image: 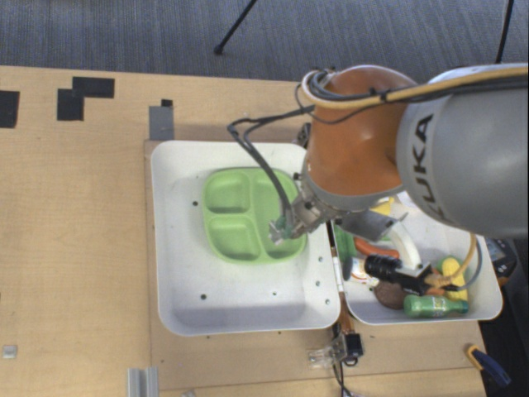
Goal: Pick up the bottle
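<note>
A green bottle (pixel 436 306) lies on its side at the front of the right bin (pixel 493 298), among other items. My gripper (pixel 284 228) hangs over the left bin (pixel 169 246), at the right edge of a green divided plate (pixel 235 219), well to the left of the bottle. The orange wrist band and grey arm body cover much of the right bin's back half. Nothing shows as held by the gripper.
Near the bottle lie a black handled tool (pixel 397 273), a brown lump (pixel 386 294), a yellow piece (pixel 450 267), a white object (pixel 407 244) and a red-orange item (pixel 374 246). A black cable loops above the green plate. Tan bench surrounds both bins.
</note>
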Controlling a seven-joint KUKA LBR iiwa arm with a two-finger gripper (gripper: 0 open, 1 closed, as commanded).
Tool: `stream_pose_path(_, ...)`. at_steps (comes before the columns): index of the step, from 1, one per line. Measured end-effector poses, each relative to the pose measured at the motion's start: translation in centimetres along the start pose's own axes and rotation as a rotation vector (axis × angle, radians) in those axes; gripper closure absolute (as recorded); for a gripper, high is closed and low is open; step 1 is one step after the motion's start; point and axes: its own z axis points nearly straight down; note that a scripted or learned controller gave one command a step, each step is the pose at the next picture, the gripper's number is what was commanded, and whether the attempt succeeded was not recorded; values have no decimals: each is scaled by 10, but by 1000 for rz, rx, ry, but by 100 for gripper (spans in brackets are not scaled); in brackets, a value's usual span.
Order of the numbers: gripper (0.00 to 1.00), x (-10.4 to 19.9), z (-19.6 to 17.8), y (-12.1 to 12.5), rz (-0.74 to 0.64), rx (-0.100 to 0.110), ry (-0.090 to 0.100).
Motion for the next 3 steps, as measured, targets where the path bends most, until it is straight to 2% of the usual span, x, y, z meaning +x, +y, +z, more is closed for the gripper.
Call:
stream_pose_path(1,100,51,19,37,-173,1,1)
stream_pose_path(2,100,45,15,33,-594,0,0)
stream_pose_path(3,100,9,3,7,-671,0,-1)
